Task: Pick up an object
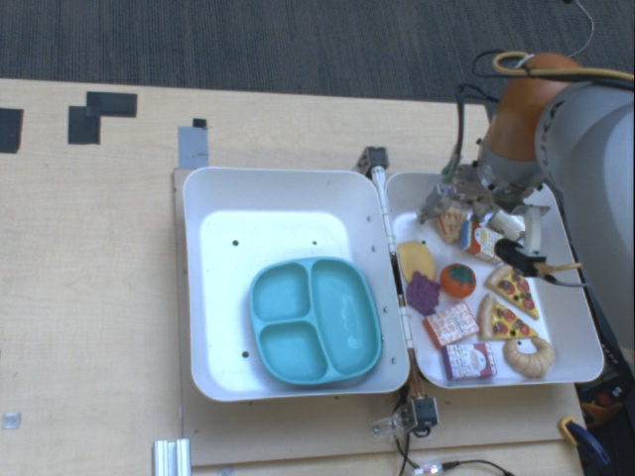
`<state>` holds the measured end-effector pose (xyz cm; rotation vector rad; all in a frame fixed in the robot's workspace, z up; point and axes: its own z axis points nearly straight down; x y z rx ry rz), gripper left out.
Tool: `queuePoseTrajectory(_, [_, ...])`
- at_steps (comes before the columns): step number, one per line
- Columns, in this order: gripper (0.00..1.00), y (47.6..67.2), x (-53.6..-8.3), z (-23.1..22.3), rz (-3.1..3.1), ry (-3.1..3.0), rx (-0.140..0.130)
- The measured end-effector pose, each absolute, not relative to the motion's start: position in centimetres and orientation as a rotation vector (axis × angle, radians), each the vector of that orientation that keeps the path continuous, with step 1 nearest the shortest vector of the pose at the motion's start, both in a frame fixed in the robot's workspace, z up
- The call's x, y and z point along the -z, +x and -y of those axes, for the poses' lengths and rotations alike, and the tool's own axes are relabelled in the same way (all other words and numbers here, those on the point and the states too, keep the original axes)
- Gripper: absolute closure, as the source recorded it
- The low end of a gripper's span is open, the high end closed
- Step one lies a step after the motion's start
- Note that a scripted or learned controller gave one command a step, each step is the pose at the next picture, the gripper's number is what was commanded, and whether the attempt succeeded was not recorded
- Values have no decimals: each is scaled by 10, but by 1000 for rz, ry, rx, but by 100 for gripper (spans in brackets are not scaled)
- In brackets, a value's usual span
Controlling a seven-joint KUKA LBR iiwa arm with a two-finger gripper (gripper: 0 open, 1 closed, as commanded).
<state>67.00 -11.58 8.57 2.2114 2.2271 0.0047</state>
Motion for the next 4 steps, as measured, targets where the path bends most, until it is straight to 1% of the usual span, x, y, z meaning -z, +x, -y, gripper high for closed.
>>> queuePoseTrajectory(1, [100, 670, -97, 116, -2232, 2209, -2])
queuePoseTrajectory(2, [100, 637, -212, 72, -2226, 2210, -7])
queuePoseTrajectory(3, [100, 633, -205, 77, -2223, 2217, -3])
queuePoseTrajectory(4, [100, 530, -197, 83, -2223, 2218, -2])
